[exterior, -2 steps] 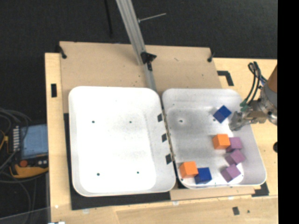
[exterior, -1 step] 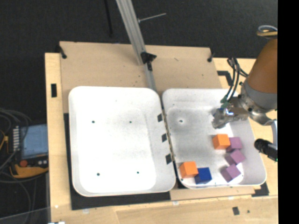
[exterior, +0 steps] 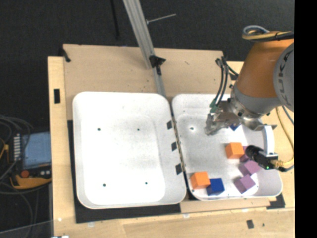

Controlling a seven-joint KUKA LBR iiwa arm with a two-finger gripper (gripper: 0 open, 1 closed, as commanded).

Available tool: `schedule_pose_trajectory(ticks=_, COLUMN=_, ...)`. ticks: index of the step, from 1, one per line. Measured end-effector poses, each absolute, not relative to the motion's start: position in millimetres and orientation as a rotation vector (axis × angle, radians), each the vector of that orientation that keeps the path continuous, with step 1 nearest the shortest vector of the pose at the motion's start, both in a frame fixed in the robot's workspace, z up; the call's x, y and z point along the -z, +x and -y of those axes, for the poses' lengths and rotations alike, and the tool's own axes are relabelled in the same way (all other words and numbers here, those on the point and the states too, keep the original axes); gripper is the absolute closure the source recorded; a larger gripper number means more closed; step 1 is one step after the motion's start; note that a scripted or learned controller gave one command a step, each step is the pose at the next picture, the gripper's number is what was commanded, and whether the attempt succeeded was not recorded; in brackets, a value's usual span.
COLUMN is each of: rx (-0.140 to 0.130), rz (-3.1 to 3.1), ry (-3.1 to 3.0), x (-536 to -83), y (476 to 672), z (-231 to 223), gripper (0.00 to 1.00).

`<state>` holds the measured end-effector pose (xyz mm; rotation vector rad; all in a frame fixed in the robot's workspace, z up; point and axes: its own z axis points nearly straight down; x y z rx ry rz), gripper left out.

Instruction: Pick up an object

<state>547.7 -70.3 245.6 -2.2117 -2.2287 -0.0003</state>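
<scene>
Camera view looks down on a bench (exterior: 114, 63) with two white bins side by side. Off the bench at far left, a blue box (exterior: 37, 149) sits among cables. The left bin (exterior: 121, 148) shows its bare white floor with a few small dark dots. A metal rail (exterior: 143, 38) slants from the far edge toward the gap between the bins. The right bin (exterior: 193, 138) holds the blocks, all toward its near right part: an orange block (exterior: 200, 179) touching a blue block (exterior: 215, 186) at the near edge, a purple block (exterior: 244, 183) further right, another purple block (exterior: 249, 167) just behind it, and a second orange block (exterior: 234, 149) nearer the middle. The arm (exterior: 262, 73) reaches in from the right, and its gripper (exterior: 214, 124) hangs over the far middle of the right bin, apart from the blocks and left of the second orange one. Nothing is visible between its tips, though I cannot tell from here how far apart they stand.
</scene>
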Motion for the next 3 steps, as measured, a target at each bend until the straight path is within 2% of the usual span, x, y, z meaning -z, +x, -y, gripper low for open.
schedule_pose_trajectory(ticks=1, rx=0.004, rz=2.231, ry=-2.212, x=-254.3, y=565.2, z=19.5, gripper=1.00)
schedule_pose_trajectory(ticks=2, rx=0.000, rz=2.229, ry=-2.213, x=-241.6, y=573.5, z=-33.0, gripper=1.00)
schedule_pose_trajectory(ticks=3, rx=0.004, rz=2.231, ry=-2.212, x=-247.9, y=581.9, z=-86.4, gripper=1.00)
